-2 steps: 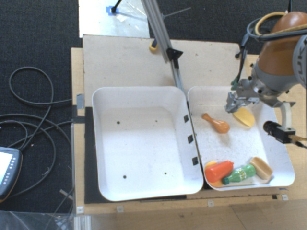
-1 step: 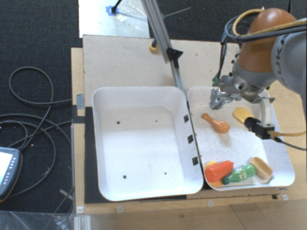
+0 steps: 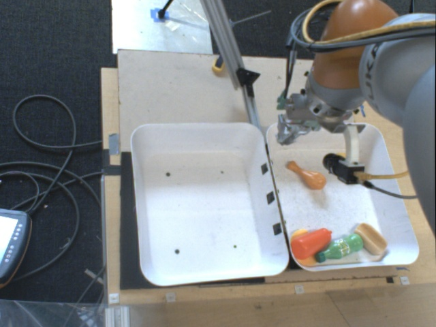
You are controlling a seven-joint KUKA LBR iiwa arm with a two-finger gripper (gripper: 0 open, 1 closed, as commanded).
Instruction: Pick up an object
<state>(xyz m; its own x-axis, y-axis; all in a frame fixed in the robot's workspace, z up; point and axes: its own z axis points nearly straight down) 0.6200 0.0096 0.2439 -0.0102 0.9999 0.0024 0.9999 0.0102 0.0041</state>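
The nearest candidate is the drumstick [image 3: 308, 176], a small orange toy lying alone on the floor of the right bin [image 3: 392, 176], thin end toward the far-left corner, thick end toward the near side. Three more toys crowd the bin's near edge: a red pepper [image 3: 312, 238], a green bottle [image 3: 340, 248] just beside it, and a tan bun [image 3: 372, 238] by the bottle's cap end. The gripper [image 3: 291, 129] hangs over the far-left corner of that bin, near the drumstick's thin end but apart from it, with nothing visible in it; whether the jaws are wide or narrow I cannot tell, as the wrist hides them. The left bin [image 3: 204, 203] sits alongside on the bench [image 3: 170, 80]. The risks, as I judge them: the gripper is close to the wall between the bins, so a straight descent could strike the rim; the drumstick's tapered shape could slip out of a pinch on the narrow shaft; and a cable [image 3: 388, 191] trailing across the right bin could snag.
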